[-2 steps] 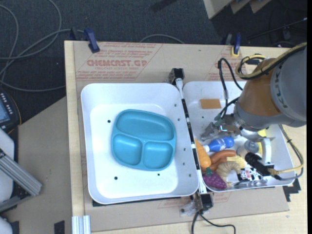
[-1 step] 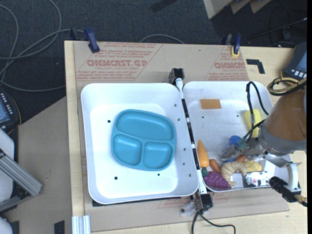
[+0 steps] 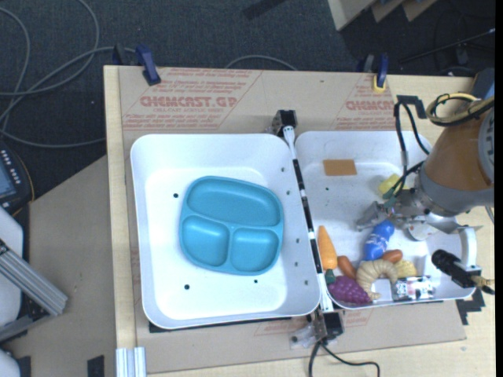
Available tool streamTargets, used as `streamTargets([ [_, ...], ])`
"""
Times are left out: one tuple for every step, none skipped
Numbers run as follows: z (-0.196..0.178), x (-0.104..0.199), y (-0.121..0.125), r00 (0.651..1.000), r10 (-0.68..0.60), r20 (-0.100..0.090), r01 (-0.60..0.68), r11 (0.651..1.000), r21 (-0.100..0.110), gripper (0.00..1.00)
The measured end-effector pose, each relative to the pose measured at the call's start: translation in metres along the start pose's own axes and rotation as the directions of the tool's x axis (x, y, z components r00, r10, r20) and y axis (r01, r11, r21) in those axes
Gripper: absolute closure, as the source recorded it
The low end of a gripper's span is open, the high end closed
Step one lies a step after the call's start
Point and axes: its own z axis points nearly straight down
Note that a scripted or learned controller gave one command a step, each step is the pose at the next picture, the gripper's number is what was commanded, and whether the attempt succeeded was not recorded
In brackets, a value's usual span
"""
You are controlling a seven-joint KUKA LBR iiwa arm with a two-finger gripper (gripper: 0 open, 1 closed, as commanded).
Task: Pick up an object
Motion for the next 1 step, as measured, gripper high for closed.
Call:
streamTargets([
  [-0.01, -0.0008, -0.0022, 1.0, 0.003, 0.002, -0.003, 1.0, 0.002, 1.0],
])
